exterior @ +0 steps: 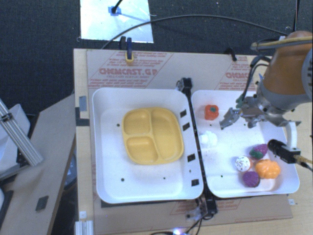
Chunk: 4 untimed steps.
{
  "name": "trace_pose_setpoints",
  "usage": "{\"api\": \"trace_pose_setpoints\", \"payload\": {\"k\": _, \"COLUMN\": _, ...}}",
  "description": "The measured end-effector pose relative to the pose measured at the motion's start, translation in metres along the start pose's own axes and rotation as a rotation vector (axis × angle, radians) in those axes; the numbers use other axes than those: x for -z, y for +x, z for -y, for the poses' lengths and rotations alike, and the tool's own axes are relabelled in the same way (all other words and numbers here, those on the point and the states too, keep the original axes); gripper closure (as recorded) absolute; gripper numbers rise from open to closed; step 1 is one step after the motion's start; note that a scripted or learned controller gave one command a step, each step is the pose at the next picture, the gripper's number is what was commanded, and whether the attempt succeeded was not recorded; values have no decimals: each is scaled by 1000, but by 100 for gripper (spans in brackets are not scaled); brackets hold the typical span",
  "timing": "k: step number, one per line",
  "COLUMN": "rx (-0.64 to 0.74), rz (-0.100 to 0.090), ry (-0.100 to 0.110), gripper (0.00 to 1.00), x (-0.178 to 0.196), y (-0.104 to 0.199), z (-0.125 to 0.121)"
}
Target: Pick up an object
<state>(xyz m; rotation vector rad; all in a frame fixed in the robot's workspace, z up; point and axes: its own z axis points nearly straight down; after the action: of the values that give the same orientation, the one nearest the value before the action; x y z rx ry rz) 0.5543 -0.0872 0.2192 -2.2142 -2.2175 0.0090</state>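
Two fingers of the gripper (230,119) hang slightly parted and hold nothing above the right bin (288,180), so the approach step stands, needing descent onto the orange toy (211,112) just beside.

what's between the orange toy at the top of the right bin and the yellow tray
In the camera view, the black divider where the bins meet lies between the orange toy and the yellow tray.

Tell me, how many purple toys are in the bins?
2, both in the right bin: one purple toy at the near edge, another with a green top farther back. The arm may hide more.
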Motion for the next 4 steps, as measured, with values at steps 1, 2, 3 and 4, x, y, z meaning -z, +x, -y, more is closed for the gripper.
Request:
{"api": "trace_pose_setpoints", "payload": {"k": 1, "rx": 2, "rz": 1, "ry": -11, "gripper": 0, "x": 5, "y": 0, "z": -2}}
{"api": "trace_pose_setpoints", "payload": {"k": 2, "rx": -1, "rz": 1, "ry": -6, "gripper": 0, "x": -50, "y": -8, "z": 4}}
{"api": "trace_pose_setpoints", "payload": {"k": 3, "rx": -4, "rz": 3, "ry": -17, "gripper": 0, "x": -104, "y": -17, "z": 0}}
{"api": "trace_pose_setpoints", "payload": {"k": 4, "rx": -2, "rz": 8, "ry": -33, "gripper": 0, "x": -107, "y": -18, "z": -5}}
